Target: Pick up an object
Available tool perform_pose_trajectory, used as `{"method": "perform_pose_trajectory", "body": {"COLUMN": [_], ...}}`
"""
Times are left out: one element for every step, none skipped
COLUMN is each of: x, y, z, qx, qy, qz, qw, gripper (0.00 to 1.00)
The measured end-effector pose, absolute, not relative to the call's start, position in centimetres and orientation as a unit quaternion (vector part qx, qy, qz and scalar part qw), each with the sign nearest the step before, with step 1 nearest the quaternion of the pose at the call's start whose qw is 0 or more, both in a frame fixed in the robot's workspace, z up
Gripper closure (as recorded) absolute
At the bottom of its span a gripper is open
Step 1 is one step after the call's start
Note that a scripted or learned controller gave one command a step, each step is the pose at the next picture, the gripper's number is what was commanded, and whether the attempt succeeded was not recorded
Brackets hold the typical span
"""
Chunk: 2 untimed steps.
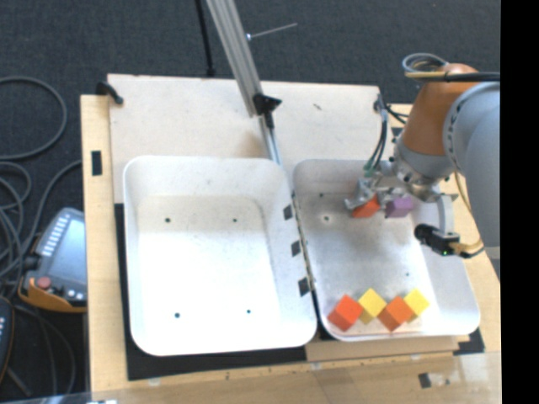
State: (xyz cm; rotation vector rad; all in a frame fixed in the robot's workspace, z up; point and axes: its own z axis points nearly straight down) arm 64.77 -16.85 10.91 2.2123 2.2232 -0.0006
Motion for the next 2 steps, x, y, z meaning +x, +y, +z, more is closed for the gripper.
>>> {"method": "perform_pose_trajectory", "body": {"x": [60.6,63.8], "y": [-10.7,-3.3], "z": [12.8,20.2], "qx": [0.705,0.704], "qy": [0.709,0.711], "qz": [0.0002,0.0041], "qw": [-0.001,0.003], "gripper": [1.00,1.00]}}
